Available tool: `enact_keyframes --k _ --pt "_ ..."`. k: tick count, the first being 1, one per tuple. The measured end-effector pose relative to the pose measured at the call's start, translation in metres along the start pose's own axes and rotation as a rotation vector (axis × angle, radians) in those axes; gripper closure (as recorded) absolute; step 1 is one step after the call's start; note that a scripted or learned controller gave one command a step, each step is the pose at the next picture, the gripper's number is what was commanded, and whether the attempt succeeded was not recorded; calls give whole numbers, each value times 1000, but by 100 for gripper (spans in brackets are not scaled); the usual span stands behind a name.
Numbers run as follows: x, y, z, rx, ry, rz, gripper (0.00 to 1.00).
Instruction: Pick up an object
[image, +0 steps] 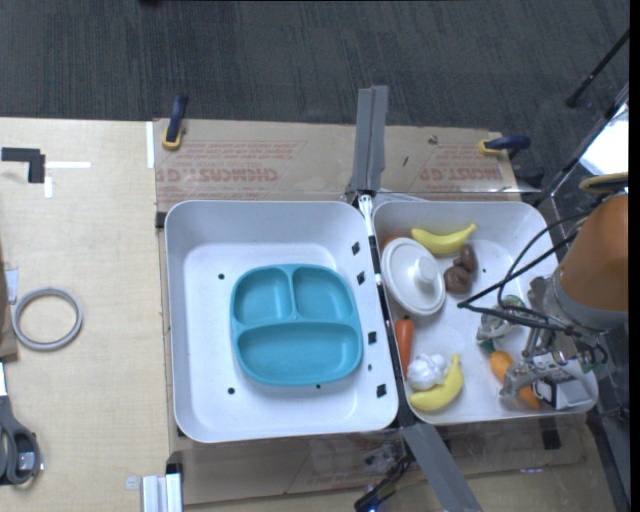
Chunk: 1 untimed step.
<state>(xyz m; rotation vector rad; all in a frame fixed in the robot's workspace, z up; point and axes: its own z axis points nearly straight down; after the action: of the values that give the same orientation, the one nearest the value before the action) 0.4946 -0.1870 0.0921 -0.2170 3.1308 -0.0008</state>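
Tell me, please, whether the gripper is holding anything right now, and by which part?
It cannot be told. The gripper is low in the right bin beside small orange pieces, with cables hiding its tips.

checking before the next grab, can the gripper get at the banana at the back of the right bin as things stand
Probably yes. That banana lies uncovered by the bin's far wall, touching nothing above it; the white lid and a brown item sit just beside it. The gripper is near the front right corner, so it must cross the bin.

two bananas (443, 238) (440, 390), one plate (296, 325) (teal), one carrot (404, 337)
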Motion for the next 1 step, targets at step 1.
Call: enact_keyframes --k 1 --pt "-2 1 -9 0 -2 -3 100"
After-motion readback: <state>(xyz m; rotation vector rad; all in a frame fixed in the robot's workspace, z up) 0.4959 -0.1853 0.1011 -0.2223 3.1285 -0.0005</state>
